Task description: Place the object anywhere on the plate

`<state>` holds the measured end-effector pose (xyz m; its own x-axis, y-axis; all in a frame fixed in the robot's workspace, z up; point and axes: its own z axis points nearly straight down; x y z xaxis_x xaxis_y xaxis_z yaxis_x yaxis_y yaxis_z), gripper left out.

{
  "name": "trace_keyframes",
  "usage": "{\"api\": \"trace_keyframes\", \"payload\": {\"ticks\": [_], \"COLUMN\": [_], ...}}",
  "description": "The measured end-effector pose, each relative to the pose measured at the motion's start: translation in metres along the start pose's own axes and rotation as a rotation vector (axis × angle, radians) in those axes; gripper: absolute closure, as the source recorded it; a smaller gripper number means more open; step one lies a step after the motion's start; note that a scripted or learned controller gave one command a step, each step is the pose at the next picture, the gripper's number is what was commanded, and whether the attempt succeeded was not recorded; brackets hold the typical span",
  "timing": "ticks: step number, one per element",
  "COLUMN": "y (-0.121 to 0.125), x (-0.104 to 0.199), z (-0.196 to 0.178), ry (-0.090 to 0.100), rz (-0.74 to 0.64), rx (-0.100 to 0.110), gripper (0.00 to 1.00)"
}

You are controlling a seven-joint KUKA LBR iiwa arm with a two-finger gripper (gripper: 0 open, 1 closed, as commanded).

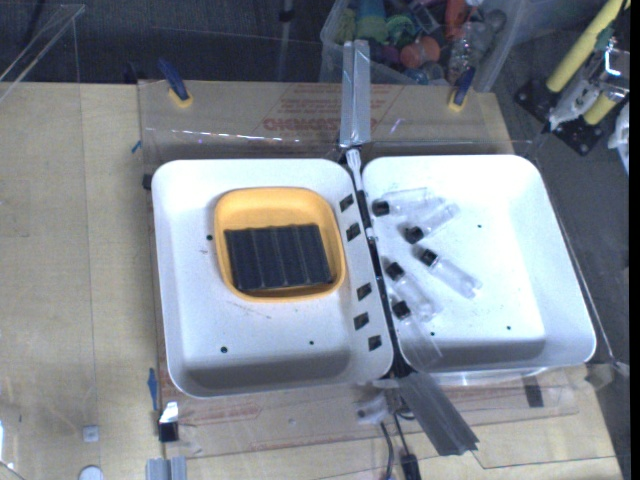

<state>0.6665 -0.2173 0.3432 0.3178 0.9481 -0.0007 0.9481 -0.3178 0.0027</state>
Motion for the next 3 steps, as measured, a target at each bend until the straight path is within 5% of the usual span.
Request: {"api": "trace_keyframes", "payload": {"ticks": [1, 2, 3], "y": [-0.001, 0.000, 0.001], "x": [0.007, 0.004, -0.002], "z": [-0.038, -0.014, -0.017], "ry": [-0.001, 0.001, 0.000], "rz": [-0.159, -0.196, -0.094], "rx": [-0.002, 0.004, 0.001], "gripper": [0.00, 0.00, 0.00]}}
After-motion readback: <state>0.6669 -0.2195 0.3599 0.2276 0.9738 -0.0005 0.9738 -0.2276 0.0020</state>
